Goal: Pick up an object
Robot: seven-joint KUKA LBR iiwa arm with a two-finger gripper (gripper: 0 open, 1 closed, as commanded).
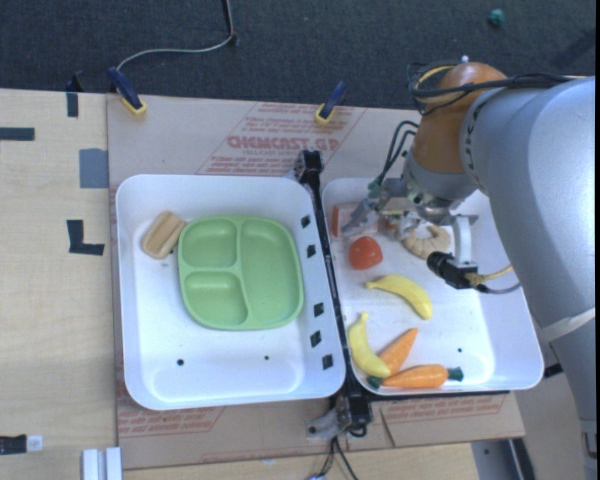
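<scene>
Carrots [412,363] and two bananas [402,293] lie at six o'clock of the gripper [385,211], its grip unreadable, hovering just above the tomato [366,253]; a straight, centred descent would probably serve best.

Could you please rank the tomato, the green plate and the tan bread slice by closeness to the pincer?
From the pincer:
1. Tomato, right bin, just below it.
2. Green plate, left bin's middle.
3. Bread slice, left bin's far left.
</scene>
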